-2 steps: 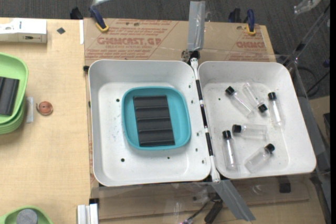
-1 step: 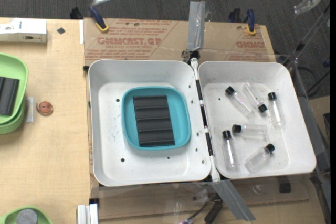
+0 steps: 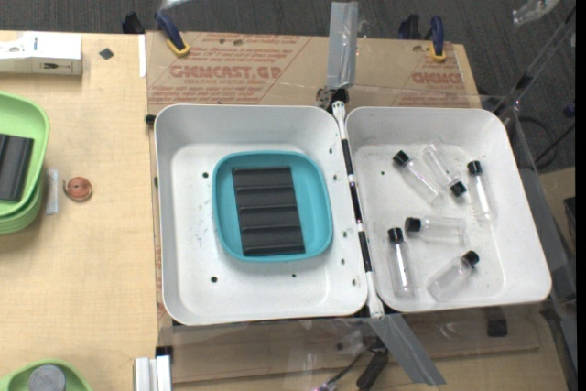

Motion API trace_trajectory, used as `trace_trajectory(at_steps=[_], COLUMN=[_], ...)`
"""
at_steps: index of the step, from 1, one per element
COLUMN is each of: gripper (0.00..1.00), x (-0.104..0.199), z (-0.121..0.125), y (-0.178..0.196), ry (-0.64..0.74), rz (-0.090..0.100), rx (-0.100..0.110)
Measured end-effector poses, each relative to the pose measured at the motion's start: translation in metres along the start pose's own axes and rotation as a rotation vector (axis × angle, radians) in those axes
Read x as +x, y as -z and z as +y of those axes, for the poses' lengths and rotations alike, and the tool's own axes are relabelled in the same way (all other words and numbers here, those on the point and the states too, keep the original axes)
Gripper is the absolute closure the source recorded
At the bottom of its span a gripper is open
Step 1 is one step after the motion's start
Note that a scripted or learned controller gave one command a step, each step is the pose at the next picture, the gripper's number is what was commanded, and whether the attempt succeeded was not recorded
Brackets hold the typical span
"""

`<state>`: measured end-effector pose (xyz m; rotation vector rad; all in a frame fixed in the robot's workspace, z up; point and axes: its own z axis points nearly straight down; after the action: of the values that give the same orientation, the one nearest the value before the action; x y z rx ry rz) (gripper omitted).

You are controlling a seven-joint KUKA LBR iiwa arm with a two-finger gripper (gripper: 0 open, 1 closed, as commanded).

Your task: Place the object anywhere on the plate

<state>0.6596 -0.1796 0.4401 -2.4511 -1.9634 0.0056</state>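
A teal plate with rounded corners sits in the middle of the left white bin. A dark ribbed block covers most of the plate's centre. In the right white bin lie several clear vials with black caps, scattered flat on the floor: one near the upper left, one toward the right wall, one at the lower left, and one at the lower right. None of the vials touches the plate.
A cardboard sheet lies behind the bins, held by clamps. A green tray stands at the far left of the wooden bench, with a small brown disc beside it. A metal stand rises at the upper right.
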Motion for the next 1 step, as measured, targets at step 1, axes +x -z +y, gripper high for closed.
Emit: trace_trajectory(at_steps=[1], gripper=[0.0], x=[0.0], z=[0.0], y=[0.0], ry=[0.0], rz=[0.0], rx=[0.0])
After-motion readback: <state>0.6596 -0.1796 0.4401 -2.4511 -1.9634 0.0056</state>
